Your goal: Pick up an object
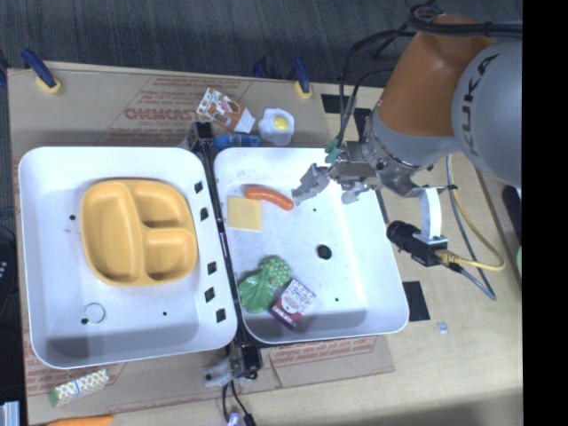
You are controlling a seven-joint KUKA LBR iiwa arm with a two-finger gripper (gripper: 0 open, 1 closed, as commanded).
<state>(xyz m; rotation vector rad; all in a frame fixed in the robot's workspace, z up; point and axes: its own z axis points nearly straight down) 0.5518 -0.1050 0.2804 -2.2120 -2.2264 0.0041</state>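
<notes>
Sausage (269, 197) is lying in the far part of the right bin (377, 304), a slim orange-red link pointing left to right, and I am judging it to be the likeliest target since the gripper (330, 183) is hovering just to its right.

Going near to far: a dark red packet (293, 302) is resting against a green leafy toy (263, 283) at the bin's near edge; a yellow cheese slice (245, 213) is sitting just left of and nearer than the sausage; a small dark spot (324, 253) is marking the floor between.

The fingers are appearing spread, gripping nothing. Closing well would mean centring across the sausage's narrow width, descending straight, and staying clear of the cheese slice. In the left bin (35, 238) a yellow divided tray (138, 231) is lying.
</notes>
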